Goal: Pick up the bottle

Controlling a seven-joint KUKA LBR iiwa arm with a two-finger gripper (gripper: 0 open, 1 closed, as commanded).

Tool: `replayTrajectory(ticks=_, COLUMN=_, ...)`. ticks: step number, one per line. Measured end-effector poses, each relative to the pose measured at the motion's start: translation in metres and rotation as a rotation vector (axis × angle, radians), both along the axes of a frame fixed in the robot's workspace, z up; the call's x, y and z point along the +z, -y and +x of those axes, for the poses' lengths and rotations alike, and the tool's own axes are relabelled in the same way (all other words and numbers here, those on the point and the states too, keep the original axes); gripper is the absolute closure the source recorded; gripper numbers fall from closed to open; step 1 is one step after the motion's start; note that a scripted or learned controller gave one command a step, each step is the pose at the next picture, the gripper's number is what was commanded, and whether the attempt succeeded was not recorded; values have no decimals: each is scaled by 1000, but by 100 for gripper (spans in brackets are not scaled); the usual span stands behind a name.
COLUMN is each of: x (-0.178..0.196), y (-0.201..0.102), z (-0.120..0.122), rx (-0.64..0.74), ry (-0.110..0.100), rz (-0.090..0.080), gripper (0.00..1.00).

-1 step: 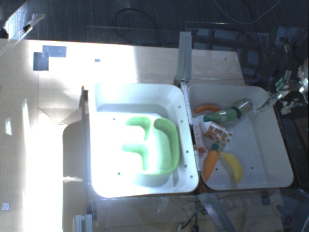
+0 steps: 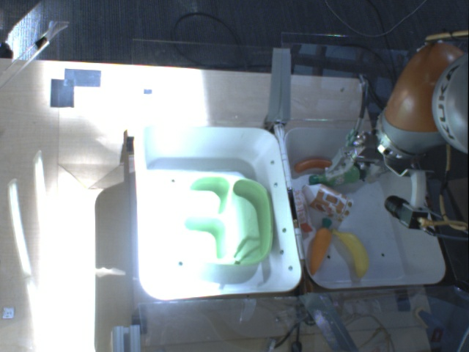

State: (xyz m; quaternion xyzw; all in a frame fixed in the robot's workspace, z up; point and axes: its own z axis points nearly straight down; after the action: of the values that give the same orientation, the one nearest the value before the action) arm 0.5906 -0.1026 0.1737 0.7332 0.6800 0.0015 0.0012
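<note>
The bottle [image 2: 341, 171] is a small clear one with green on it. It lies tilted in the right bin [image 2: 410, 270], near the bin's far left part. My gripper [image 2: 356, 149] reaches in from the right and hangs just over the bottle's right end, close to it or touching it. The grey arm with its orange band [image 2: 414, 79] rises behind the gripper at the right edge.
In the right bin a red-orange sausage [image 2: 313, 164] lies left of the bottle, with a printed snack packet [image 2: 327, 200], a carrot [image 2: 319, 246] and a banana [image 2: 352, 252] nearer the front. The left bin [image 2: 157, 196] holds a green divided plate [image 2: 236, 218]. A black part [image 2: 403, 211] juts out under the arm.
</note>
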Motion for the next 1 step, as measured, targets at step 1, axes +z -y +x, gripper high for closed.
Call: replayTrajectory(ticks=1, x=-74, y=24, z=65, rx=-10, ry=26, rz=-5, gripper=0)
